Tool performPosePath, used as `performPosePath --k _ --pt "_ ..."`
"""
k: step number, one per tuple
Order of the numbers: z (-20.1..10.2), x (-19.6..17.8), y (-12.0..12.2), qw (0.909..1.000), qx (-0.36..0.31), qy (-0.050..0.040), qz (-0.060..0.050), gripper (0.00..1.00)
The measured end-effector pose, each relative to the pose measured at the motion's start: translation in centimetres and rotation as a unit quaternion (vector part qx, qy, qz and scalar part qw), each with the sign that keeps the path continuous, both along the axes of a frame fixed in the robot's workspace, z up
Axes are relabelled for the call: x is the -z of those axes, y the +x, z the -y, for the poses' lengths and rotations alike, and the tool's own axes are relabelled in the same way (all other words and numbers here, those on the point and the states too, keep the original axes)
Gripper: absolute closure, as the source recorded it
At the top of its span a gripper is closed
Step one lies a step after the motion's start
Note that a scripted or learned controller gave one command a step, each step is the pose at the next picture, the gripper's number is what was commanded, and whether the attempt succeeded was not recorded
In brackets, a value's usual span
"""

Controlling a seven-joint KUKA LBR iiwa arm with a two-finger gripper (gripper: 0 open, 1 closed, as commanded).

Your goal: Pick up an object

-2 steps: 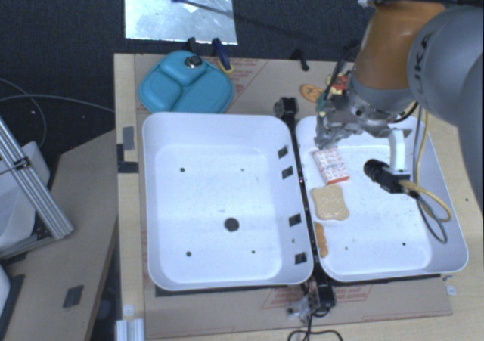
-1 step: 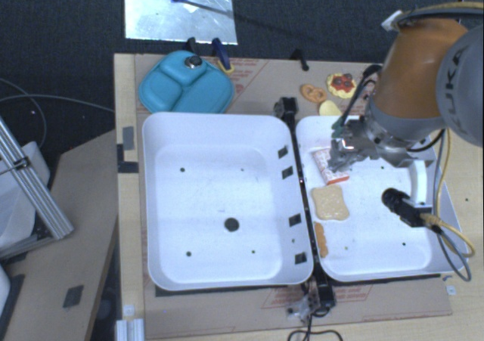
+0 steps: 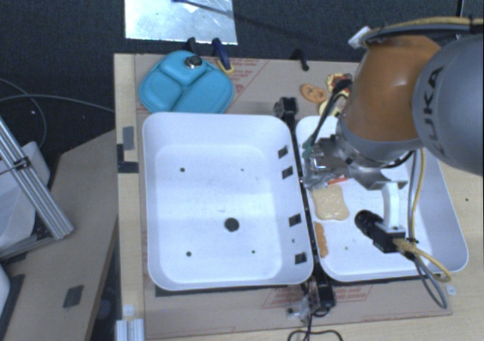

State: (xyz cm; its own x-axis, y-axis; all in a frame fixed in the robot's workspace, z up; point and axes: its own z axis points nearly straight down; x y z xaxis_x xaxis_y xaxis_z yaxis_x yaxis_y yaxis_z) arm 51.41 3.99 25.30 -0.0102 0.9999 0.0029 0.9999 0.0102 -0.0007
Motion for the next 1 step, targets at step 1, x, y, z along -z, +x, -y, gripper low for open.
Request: performPosePath --k 1 --pt "1.38 -6.67 -2.73 1.0000 0.003 -0.0009 0.005 1.00"
